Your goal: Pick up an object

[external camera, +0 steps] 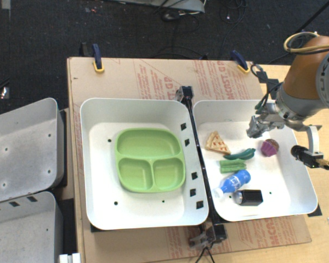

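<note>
Hovering gripper [256, 129] near right bin [304, 201] far edge, jaw state unreadable. Risk: closing between purple object [270, 147] and green pod [240, 155], grabbing nothing.

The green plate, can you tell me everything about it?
The green plate is light green, looks like smooth plastic, a rounded rectangle with three sections: one wide at the far side, two smaller at the near side. It lies flat, right way up, in the middle of the left bin.
</note>
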You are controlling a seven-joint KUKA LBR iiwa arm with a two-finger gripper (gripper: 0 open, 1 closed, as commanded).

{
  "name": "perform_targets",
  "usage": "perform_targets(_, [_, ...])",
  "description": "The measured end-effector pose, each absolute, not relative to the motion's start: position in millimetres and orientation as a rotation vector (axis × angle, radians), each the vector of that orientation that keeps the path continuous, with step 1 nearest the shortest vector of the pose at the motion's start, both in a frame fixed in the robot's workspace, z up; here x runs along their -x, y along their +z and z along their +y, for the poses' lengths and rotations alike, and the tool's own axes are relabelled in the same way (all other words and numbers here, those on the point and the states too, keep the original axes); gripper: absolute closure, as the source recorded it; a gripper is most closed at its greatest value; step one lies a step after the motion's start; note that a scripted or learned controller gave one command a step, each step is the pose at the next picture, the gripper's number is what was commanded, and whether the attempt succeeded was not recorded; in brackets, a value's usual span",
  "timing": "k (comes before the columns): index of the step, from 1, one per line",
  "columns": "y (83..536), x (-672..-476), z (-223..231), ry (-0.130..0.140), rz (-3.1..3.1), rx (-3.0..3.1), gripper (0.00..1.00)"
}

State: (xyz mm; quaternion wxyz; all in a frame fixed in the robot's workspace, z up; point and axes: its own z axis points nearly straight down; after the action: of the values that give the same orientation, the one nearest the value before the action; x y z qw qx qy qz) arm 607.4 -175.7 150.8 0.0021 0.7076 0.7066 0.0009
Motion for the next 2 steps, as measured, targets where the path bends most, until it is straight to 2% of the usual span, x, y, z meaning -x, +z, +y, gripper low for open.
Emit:
perform_targets(1, [204, -608.4, -176, 0.003, 2.221, -2.217, 1.0])
perform_targets(2, [214, -586.0, -129, -0.001, 2.228, -2.218, 1.0])
